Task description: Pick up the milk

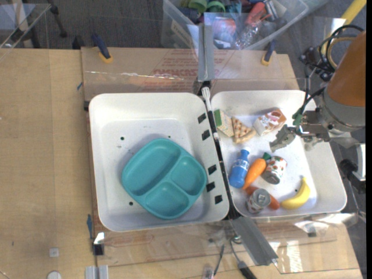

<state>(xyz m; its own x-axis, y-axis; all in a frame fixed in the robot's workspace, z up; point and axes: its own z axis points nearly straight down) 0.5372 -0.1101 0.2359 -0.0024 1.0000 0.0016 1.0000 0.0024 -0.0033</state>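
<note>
In the right bin (pixel 325 179), past the banana (pixel 296 195) and carrot (pixel 254 173), the blue milk bottle (pixel 239 169) lies well apart from the gripper (pixel 283 138), which hangs spread and empty above crowded toys that could foul a grab.

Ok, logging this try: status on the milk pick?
Tool above right bin. Milk, seemingly the blue bottle, lies beside the divider, apart from tool. Carrot right beside it.
</note>
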